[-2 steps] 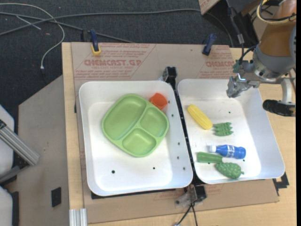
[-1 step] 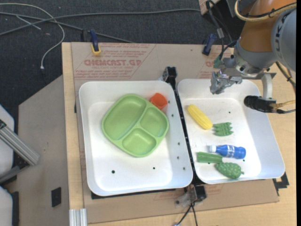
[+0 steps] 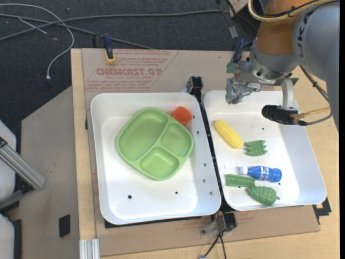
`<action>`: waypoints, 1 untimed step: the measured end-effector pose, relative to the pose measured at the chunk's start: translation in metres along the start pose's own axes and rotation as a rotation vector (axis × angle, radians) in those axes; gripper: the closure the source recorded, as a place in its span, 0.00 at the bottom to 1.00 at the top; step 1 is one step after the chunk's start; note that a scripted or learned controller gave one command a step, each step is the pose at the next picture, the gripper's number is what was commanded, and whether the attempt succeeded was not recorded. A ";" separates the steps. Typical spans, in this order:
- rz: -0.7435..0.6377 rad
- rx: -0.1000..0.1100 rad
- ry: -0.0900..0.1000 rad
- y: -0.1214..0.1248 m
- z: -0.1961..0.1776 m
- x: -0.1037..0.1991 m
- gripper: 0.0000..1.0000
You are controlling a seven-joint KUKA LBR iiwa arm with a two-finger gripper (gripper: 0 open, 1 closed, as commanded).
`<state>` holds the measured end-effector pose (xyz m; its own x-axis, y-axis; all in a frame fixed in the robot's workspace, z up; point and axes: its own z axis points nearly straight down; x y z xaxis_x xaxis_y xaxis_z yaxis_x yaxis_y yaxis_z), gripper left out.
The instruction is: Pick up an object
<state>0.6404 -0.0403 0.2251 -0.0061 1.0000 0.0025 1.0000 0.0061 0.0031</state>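
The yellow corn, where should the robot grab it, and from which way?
Probably across its thick middle, coming straight down from above. The corn lies flat in the right bin, slanting from upper left to lower right, so the gripper should pinch its narrow width. Its long sides look free; the green toy sits near its lower end.

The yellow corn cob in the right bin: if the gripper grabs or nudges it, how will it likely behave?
The corn cob looks like a moulded plastic toy, so probably stiff and light. Its rounded, tapered shape may roll if nudged sideways. It lies apart from the green toy, so a nudge probably won't disturb that.
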 end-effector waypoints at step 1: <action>-0.001 0.000 0.000 0.006 -0.010 0.053 1.00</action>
<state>0.6458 0.0125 0.2353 -0.0066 1.0000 0.0023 1.0000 0.0066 0.0027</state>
